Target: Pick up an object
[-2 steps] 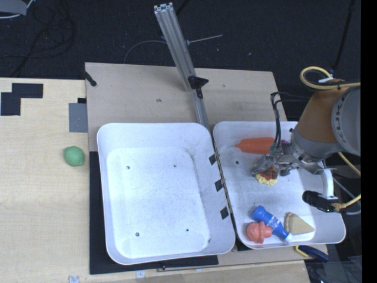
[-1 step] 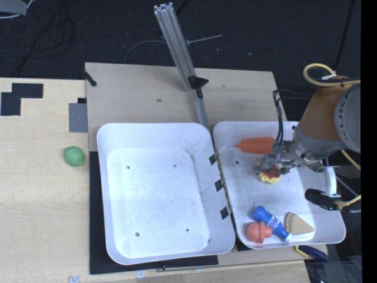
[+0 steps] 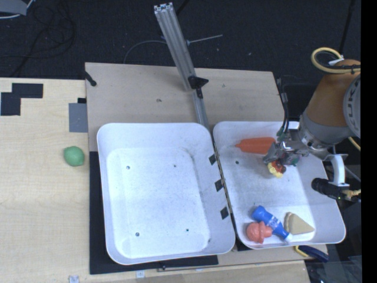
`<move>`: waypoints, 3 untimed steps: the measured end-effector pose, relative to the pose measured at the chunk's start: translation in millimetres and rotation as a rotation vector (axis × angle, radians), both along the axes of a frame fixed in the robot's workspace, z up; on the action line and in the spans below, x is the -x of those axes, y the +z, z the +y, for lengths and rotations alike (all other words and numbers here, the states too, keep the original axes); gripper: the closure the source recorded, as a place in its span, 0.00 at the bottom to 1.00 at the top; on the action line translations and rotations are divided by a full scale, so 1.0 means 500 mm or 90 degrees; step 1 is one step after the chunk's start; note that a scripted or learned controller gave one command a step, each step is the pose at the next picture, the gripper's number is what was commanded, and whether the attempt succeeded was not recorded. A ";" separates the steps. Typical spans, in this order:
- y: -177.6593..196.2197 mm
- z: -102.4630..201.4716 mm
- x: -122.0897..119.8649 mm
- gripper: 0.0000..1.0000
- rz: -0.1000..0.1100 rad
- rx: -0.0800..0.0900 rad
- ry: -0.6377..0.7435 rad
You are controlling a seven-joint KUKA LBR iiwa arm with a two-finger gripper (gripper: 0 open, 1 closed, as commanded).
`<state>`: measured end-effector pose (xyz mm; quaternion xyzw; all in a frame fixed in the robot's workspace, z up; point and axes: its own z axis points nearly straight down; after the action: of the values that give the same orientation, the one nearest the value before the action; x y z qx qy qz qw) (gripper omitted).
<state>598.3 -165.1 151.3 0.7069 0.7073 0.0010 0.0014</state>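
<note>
Right bin [image 3: 330, 232] holds five objects. Orange carrot-like piece [image 3: 257, 145] lies flat near the far wall, long axis left to right. Small yellow-and-red toy [image 3: 275, 168] sits just in front of it, mid-bin. Near the front wall: blue piece [image 3: 270, 219] lying aslant, pink-red lump [image 3: 257, 232] touching its left side, tan wedge [image 3: 298, 223] just to its right.

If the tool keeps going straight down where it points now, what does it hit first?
Most likely the small yellow-and-red toy right beneath the tool in the right bin. The orange carrot lies just beside, though depth is uncertain.
</note>
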 end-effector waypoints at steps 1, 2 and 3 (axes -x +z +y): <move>0.094 0.015 -0.009 1.00 0.000 0.000 0.000; 0.201 0.015 0.010 1.00 -0.001 0.000 -0.001; 0.204 0.133 0.038 1.00 0.002 0.000 0.002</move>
<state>579.3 -98.9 253.5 0.7059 0.7083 0.0000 0.0000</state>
